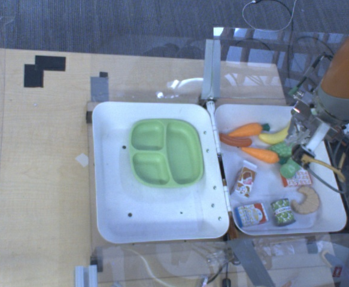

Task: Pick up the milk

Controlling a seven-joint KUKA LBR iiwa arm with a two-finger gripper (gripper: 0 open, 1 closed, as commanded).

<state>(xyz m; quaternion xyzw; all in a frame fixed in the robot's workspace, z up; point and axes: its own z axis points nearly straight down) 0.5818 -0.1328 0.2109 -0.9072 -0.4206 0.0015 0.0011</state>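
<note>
The milk [245,181], a small white carton with a brown and red label, lies in the right bin [340,220] near its left wall. My gripper [295,141] hangs over the bin's upper right part, above a green toy [282,150] and next to the banana [274,136]. It is to the right of the milk and farther back, apart from it. Nothing shows between the fingers.
Beside the milk lie two carrots [260,154] [245,130], a red sausage [235,141], a blue-edged carton [251,214], a green can [283,212], a cookie [307,201] and a green block [290,169]. The left bin [108,220] holds a green divided plate [166,153].
</note>
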